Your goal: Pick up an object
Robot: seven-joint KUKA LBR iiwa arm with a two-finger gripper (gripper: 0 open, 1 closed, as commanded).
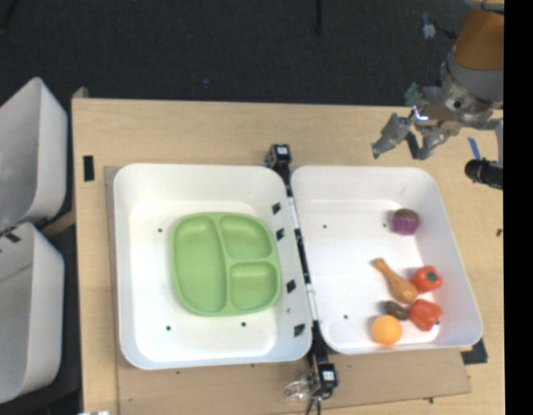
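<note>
Wooden bench point(197, 132), two white bins point(128, 232), dark floor point(206, 33)

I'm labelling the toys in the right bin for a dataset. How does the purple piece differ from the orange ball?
The purple piece is dark purple with a pale end; the orange ball is plain orange. The purple piece lies alone toward the far side of the right bin, while the orange ball sits at the near edge, close beside a brown piece. Both are small and roundish.
</note>
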